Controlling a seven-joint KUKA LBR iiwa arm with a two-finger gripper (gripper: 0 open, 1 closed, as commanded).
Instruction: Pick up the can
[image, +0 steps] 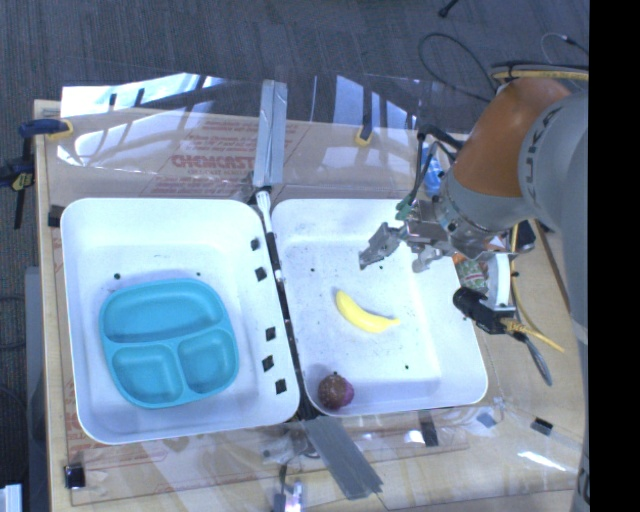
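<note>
A pale counter (150, 160) carries two shallow white bins side by side, and my arm reaches in from the right.

The left bin (80, 240) holds a blue divided tray (168, 341) with three compartments. In the right bin (320, 230) a yellow banana (364, 313) lies near the middle, and a dark reddish round fruit (336, 390) sits at the near edge, close to the divider. My claw (403, 250) hangs over the far right part of the right bin, above and to the right of the banana, its two grey fingers (378, 245) spread apart with nothing between them. The can (474, 272) I can make out only as a small patterned shape by the bin's right wall, just behind my wrist and mostly hidden by it.
</note>
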